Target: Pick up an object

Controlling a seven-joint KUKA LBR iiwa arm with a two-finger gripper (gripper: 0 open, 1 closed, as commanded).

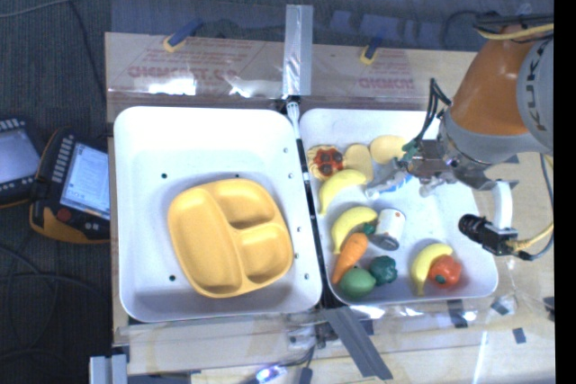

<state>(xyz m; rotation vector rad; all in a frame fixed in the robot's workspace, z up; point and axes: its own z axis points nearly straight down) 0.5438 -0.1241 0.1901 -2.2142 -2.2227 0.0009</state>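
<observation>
Your left bin (144, 148) carries a yellow tray (231, 234), your right bin (477, 283) holds bananas (340, 186), a carrot (349, 256), a can (389, 227), and the pincer (405, 180) hangs there, grip unreadable.

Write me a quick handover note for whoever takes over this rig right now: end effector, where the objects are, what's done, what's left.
End effector: low over the right bin, near its upper middle, beside a banana; nothing visibly held.
Right bin contents: bananas, carrot, a white can, green items, tomato.
Left bin: yellow divided tray.
Done: arm is positioned over the pile.
Left: grasp one object and lift it.
</observation>
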